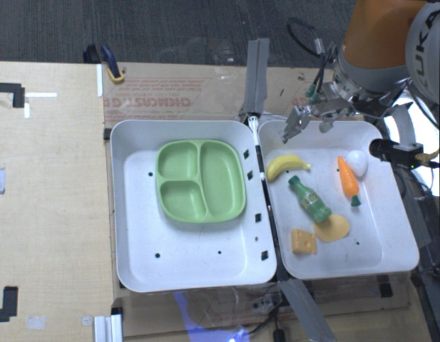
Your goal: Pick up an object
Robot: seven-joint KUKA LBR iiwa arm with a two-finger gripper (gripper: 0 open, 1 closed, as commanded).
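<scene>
Camera view: the metal tool [310,120] is seen above the right bin's [398,255] far rim, its thin fingers apparently spread, nothing between them. A curved banana [287,166], green bottle [309,199], tapered carrot [348,178], white ball [357,162] and pitted cheese wedge [303,241] lie inside. A smooth green sectioned plate [201,181] rests in the left bin [134,255].

The arm [391,20] is cut off by the top and right edges, so just its orange band and wrist show. The gripper [310,122] is small and tangled with cables; its finger spacing can't be read. The right bin's [391,255] far rim sits hidden behind it.
</scene>
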